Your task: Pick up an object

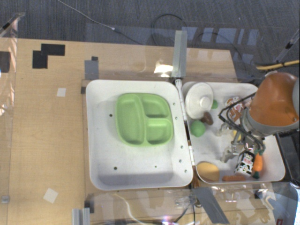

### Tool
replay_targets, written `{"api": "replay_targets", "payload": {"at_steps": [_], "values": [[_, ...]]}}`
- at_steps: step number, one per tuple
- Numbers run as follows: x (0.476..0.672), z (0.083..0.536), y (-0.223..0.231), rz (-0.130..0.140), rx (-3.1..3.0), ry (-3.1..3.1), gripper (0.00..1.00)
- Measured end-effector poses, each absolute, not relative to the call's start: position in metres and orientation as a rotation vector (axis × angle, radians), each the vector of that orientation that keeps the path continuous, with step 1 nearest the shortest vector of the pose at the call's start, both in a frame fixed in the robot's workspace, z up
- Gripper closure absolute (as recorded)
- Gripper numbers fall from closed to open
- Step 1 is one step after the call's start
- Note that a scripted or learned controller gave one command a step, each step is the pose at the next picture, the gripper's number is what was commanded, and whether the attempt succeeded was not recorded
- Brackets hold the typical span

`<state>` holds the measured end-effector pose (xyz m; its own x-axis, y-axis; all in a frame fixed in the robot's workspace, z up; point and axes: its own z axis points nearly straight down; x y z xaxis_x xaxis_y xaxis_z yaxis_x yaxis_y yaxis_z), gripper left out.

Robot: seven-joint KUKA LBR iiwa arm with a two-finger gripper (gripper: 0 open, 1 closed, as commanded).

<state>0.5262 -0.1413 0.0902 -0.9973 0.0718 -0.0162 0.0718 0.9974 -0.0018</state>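
Metal two-finger gripper [230, 153]: positioned low in the right white bin [206, 146]; finger state cannot be told. Small orange plastic carrot [258, 164] and black-and-white carton [244, 163] are located just beside it.

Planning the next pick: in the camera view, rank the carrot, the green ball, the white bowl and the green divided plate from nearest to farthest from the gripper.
From the gripper:
1. Carrot, just right of it, right bin.
2. Green ball, to its left, same bin.
3. White bowl, the bin's far left corner.
4. Green divided plate, in the left bin.
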Motion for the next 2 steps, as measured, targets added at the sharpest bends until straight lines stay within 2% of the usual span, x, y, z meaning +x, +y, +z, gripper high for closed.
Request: {"api": "replay_targets", "payload": {"at_steps": [1,2], "values": [[0.584,0.089,-0.111,0.001,0.390,3.104,0.00],[0.637,0.089,-0.128,-0.002,0.528,3.085,0.00]]}}
